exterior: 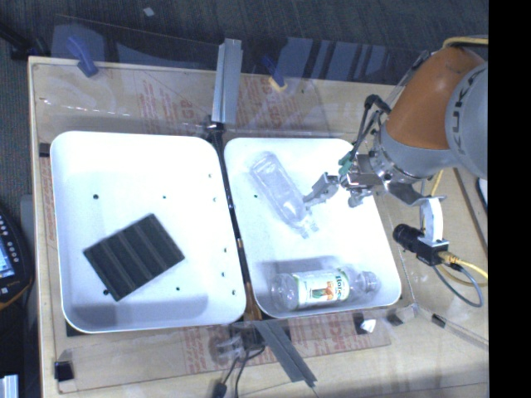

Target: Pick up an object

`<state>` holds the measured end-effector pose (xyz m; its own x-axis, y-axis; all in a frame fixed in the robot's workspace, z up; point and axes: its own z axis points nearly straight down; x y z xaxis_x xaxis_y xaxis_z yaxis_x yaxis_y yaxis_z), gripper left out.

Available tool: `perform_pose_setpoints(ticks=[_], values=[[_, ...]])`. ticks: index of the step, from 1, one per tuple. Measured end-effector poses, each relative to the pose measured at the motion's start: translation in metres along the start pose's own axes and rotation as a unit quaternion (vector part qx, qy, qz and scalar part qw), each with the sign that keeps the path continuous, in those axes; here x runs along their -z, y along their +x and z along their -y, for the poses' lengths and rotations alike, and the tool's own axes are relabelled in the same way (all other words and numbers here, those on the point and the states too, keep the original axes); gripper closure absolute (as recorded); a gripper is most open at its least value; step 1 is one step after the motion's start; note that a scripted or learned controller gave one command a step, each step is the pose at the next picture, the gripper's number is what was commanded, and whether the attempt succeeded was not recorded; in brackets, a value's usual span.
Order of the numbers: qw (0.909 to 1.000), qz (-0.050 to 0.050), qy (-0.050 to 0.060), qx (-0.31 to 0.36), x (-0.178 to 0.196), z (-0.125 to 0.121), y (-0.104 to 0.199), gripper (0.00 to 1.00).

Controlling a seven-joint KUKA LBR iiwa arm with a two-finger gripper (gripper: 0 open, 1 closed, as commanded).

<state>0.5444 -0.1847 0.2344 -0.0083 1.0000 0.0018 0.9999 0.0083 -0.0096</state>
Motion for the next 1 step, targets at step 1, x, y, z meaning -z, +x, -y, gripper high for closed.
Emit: perform_pose_setpoints(ticks=[1], values=[[0.9987, 0.0, -0.001, -0.05, -0.0264, -0.0441, -0.0231, 0.0]])
